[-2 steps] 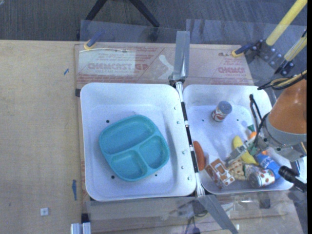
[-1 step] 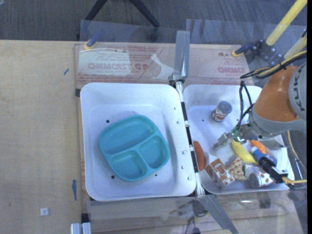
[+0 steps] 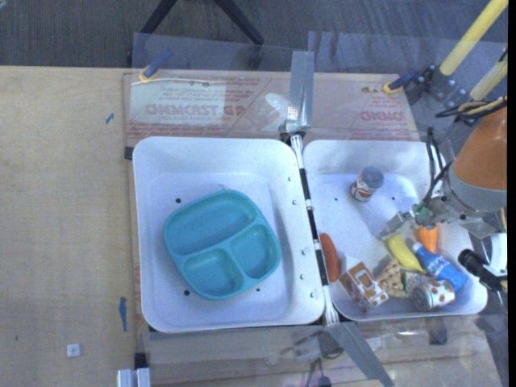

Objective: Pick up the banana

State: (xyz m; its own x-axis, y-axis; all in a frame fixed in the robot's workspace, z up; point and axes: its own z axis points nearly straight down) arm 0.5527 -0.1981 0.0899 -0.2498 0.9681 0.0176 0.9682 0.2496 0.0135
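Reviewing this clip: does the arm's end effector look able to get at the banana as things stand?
Probably yes. The end effector sits right at the banana in the right bin, whose top side is uncovered. The blue bottle and carrot crowd it closely, so a clean grasp looks uncertain.

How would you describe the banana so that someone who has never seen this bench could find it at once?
Start at the right-hand shallow white bin, then go to the cluster of small items along its right side. The short yellow banana lies there at a slant, just left of the small orange carrot and the blue bottle. It is the one plain yellow, curved piece in the bin.
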